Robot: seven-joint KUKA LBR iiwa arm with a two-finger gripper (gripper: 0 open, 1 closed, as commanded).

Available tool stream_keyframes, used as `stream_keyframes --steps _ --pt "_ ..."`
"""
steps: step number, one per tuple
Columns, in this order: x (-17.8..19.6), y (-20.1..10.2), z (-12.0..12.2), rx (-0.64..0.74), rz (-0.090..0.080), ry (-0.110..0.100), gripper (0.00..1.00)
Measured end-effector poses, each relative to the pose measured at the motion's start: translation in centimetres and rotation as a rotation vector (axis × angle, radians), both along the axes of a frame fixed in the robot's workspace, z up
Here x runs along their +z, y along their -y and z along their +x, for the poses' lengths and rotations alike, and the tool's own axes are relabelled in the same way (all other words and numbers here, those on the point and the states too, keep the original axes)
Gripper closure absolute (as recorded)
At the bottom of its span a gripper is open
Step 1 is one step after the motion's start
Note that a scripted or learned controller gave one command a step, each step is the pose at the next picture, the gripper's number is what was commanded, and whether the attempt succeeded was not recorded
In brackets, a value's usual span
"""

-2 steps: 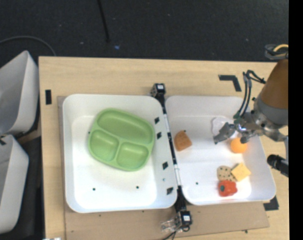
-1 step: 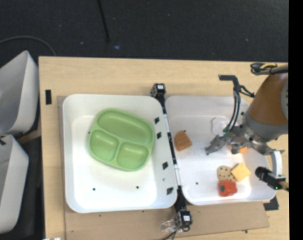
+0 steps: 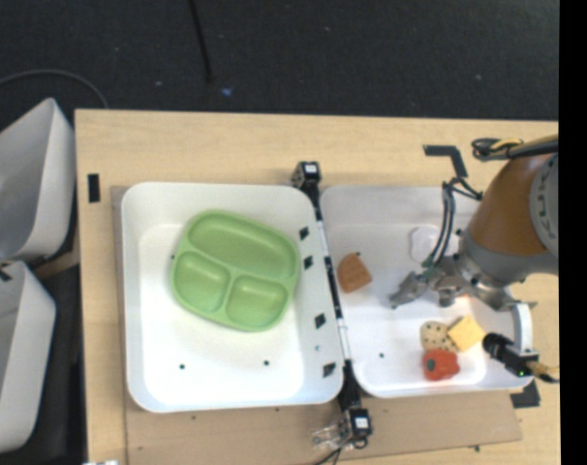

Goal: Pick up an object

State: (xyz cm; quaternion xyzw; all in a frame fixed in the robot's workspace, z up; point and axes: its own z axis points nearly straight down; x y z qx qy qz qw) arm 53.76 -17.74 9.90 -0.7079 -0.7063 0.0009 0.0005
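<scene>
My gripper hangs low over the middle of the right bin, with its grey fingers spread and nothing between them. A brown cookie-like piece lies to its left, apart from the fingers. Just below the gripper sit a beige dotted piece and a yellow block, touching each other. A red object rests in front of them near the bin's front wall. The orange-banded wrist hides part of the bin's right side.
The left bin holds a green divided plate. A ridge with black clips separates the two bins. White containers stand off the bench at far left. Cables hang beside the wrist.
</scene>
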Motion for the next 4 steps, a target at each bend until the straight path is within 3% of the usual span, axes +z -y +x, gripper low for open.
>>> stream_keyframes --steps 1,4 --pt "1.3 0.2 0.1 -0.005 -0.002 0.006 1.0" --pt "17.1 0.4 0.7 0.006 -0.002 0.009 1.0"
